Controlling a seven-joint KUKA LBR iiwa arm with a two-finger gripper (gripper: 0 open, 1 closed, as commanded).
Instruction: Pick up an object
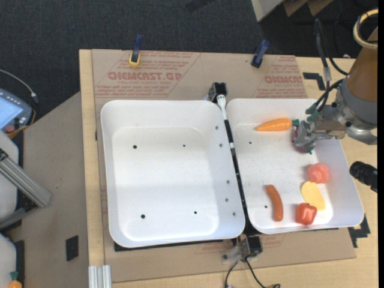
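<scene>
Several toy foods lie in the right bin (264, 161). An orange carrot (273, 125) rests near the bin's back, pointing left. A pink lump (318, 173) sits at the right side, with a yellow piece (312, 194) just in front of it. A red pepper (305, 213) and a reddish sausage (275, 201) lie near the front edge. My gripper (302, 138) hangs low over the bin, just right of the carrot's stem end and behind the pink lump. Nothing shows between its tips.
The left bin (162, 173) is a plain white tray beside the right one, parted from it by a black strip. Blue clamps (260, 53) and a yellow-blue clamp (135, 51) hold the cardboard at the back edge. A cable runs off the front.
</scene>
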